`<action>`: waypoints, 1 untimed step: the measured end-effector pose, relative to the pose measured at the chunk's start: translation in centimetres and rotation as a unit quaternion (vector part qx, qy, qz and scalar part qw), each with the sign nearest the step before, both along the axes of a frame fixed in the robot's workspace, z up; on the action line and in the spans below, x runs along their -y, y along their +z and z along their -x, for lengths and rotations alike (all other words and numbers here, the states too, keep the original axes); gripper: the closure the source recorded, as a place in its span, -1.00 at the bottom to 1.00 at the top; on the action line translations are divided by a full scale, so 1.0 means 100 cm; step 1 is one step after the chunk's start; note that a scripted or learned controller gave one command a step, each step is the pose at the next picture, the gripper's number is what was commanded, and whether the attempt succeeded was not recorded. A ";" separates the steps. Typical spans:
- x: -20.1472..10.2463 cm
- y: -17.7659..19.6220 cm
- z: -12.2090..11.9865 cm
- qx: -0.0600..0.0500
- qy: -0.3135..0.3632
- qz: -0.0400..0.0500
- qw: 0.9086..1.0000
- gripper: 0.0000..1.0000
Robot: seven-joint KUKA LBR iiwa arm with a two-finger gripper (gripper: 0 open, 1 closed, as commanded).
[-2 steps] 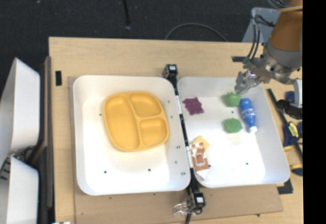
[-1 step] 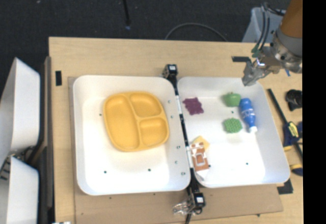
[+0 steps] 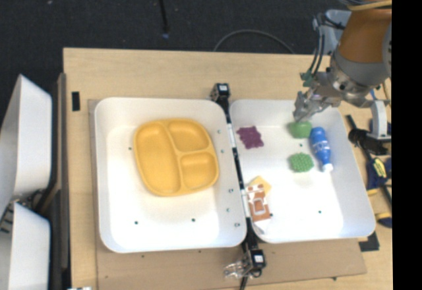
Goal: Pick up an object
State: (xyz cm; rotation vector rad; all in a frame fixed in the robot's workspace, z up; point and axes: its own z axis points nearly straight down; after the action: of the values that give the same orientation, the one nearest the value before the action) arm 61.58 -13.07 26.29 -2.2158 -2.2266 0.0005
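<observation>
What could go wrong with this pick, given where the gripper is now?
1. The gripper hangs right by the smooth green piece, and the blue bottle lies close beside it; closing could knock the bottle or catch both.
2. The green piece looks small and rounded, so it may slip out.

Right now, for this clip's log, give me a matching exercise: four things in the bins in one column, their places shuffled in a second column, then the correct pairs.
Things:
1. yellow divided plate
2. purple object
3. blue bottle
4. orange and white card

Places:
A. right bin, at its left edge beside the divider, nearest the camera
B. right bin, far right, lying beside the two green objects
C. left bin, about its middle
D. right bin, upper left part

Pairs: 1-C, 2-D, 3-B, 4-A
</observation>
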 end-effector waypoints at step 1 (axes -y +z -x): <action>-0.051 0.007 0.013 0.001 0.001 0.000 1.000 1.00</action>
State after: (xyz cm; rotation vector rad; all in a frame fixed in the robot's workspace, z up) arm 60.31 -7.97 27.03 -2.2150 -2.2284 -0.0020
